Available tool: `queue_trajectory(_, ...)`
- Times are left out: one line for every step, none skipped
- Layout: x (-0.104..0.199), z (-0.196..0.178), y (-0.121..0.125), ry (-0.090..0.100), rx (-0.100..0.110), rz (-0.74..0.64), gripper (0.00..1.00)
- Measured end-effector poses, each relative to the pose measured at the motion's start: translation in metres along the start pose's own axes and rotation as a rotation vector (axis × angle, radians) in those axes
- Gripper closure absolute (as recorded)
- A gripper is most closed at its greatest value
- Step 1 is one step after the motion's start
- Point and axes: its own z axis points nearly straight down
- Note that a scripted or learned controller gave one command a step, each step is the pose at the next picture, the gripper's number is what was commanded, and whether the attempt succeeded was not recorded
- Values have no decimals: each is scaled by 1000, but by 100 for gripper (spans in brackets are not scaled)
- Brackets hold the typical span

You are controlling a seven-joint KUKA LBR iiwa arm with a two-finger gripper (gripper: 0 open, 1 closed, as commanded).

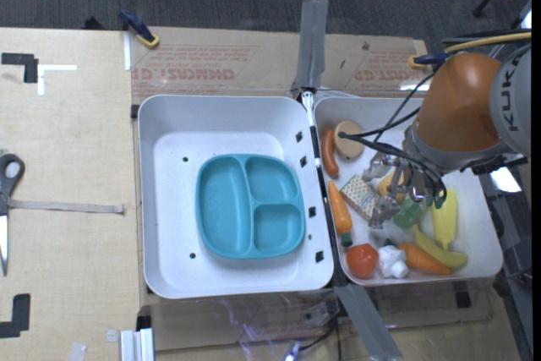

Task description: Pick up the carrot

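In the camera view, the arm [461, 110] is reaching in from the right, its orange band sitting over the right bin [486, 266], and the pincer [390, 200] is hanging low among the items in that bin, near the bin's middle. Whether the pincer is open or closed cannot be told, as cables and clutter are hiding it, and no item is visibly clamped in it. Two carrot-like items are lying in the right bin: one carrot [340, 210] is lying lengthwise along the bin's left wall, well left of the pincer, and a second carrot [425, 259] is lying near the front wall, below and to the right of the pincer, touching a banana [440, 248] that is curving beside it. A tomato [362, 259] is sitting at the front left corner, with a white item [392, 261] just beside it. A red sausage [329, 153] is lying near the back left, next to a round wooden-coloured item [348, 140]. A yellow corn-like item [445, 217] is lying right of the pincer, and a green item [407, 214] is sitting just beside the pincer. The left bin [161, 207] is holding a teal divided plate [251, 205]. Scissors [7, 190] are lying at the left edge of the worktop [68, 139].
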Motion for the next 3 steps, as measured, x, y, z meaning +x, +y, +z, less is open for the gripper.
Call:
queue_trajectory(-29, 0, 1, -3, 0, 128, 0)
queue_trajectory(-30, -11, 0, -8, 0, 126, 100)
queue_trajectory(-30, -11, 1, -8, 0, 126, 0)
